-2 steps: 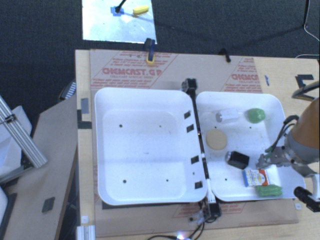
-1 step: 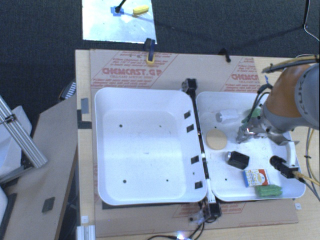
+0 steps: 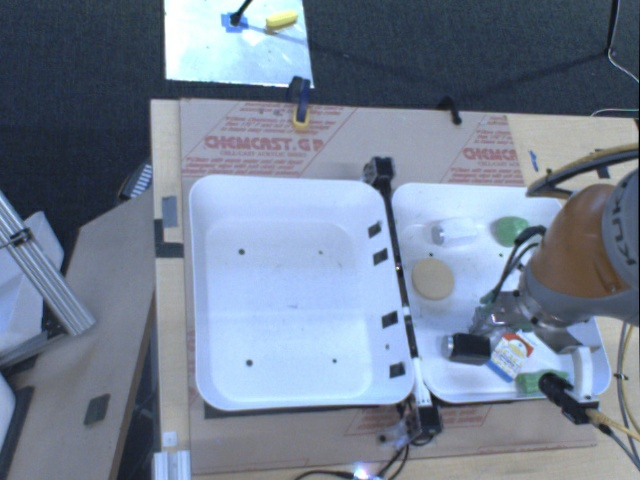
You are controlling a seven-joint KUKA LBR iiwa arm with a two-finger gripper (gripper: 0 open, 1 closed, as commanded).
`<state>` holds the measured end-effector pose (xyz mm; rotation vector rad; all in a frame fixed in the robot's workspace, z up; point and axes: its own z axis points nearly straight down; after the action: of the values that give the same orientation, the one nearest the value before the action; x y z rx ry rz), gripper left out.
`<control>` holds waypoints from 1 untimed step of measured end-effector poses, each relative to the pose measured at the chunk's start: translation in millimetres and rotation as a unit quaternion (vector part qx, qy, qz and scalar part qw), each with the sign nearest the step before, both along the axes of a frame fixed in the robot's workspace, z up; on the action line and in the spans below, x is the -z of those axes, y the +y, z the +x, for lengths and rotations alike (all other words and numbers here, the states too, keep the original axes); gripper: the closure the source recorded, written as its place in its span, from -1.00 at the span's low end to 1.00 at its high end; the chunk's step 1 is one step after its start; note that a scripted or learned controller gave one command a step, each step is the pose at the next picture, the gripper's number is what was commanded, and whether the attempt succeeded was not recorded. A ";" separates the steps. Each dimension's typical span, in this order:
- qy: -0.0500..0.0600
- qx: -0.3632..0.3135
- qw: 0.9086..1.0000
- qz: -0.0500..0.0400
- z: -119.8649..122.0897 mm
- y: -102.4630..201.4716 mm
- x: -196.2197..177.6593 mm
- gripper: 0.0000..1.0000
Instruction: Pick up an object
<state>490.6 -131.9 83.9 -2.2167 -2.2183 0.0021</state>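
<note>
The arm's orange band (image 3: 590,238) and grey wrist (image 3: 565,303) cover the right part of the right bin (image 3: 440,193), so whatever lies beneath them cannot be made out. A clear item (image 3: 452,233) near the bin's far wall is too faint against the white to identify, and the green object (image 3: 510,230) beside it is partly cut off by cables.

The bench (image 3: 330,133) carries a printed protective sheet under two shallow white bins; the left bin (image 3: 290,298) sits just beside the right one, with a row of black clips (image 3: 385,258) along the divide. Dark carpet lies beyond, with a shiny plate (image 3: 235,28) holding a yellow piece (image 3: 281,19).

The claw (image 3: 487,320) is low in the right bin, just above a black cylinder (image 3: 467,348); whether it is spread or pinched cannot be told. A red-and-white packet (image 3: 512,353) touches the cylinder's right end, and a round tan disc (image 3: 434,279) lies apart, nearer the divide.
</note>
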 end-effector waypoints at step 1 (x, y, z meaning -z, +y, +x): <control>-0.002 -0.001 1.000 -0.001 -3.9 11.5 -0.3 1.00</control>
<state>486.7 -120.4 84.2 -2.2176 -2.2241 -0.0011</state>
